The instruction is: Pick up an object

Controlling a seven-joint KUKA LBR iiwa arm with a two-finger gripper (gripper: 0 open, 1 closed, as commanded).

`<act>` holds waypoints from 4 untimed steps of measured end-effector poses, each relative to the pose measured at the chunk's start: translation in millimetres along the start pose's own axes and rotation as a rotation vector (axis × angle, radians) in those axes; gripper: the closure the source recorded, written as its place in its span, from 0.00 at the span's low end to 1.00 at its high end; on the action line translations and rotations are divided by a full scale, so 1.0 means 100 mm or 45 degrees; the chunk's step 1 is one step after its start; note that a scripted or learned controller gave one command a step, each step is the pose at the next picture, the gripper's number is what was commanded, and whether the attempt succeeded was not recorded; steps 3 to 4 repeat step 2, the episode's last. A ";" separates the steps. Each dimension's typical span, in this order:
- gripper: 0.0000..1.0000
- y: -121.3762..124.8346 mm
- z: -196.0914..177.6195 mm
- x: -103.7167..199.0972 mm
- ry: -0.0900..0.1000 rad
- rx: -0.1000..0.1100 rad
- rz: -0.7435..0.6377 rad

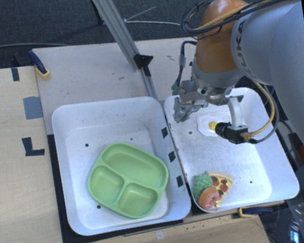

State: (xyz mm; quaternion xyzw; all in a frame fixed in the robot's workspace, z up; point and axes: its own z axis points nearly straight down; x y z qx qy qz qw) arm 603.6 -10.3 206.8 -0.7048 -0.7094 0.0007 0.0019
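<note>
end effector (182, 109): over right bin (274, 184) top-left, grip state unclear, cannot tell
toy food (212, 188): right bin's near-left corner, possibly pizza slice
green tray (128, 179): left bin (70, 158)

The tabletop (14, 184) is light wood, marked with dark tape patches; a pale board (88, 71) covers its far part; two shallow white bins rest directly on it, touching side by side: left bin (64, 120), right bin (280, 184).
</note>
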 end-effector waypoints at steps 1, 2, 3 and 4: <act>1.00 -0.15 -0.09 0.42 0.000 -0.001 0.000; 1.00 -0.31 -0.11 0.84 0.000 0.000 0.000; 1.00 -0.31 -0.11 0.84 0.000 0.000 0.000; 1.00 -0.31 -0.11 0.84 0.000 0.000 0.000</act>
